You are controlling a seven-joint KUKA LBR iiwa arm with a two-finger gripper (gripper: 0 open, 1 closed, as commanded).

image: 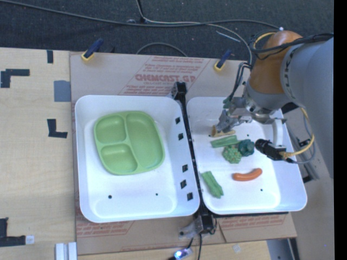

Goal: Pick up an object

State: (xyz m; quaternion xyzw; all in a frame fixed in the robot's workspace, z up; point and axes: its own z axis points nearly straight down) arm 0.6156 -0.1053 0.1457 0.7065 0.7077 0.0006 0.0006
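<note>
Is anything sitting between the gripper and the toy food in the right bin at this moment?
Nothing visible blocks it. The gripper hangs in the right bin directly above the flat green piece. The broccoli, dark teal piece, orange sausage and green pod lie nearer the camera, off its path.

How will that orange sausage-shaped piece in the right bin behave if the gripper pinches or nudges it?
The orange sausage looks smooth and rounded, so probably slippery to pinch and apt to roll if pushed sideways. Its slight curve may limit rolling. It looks like small toy food, so likely light. It lies apart from the green pieces, with open bin floor around it.
</note>
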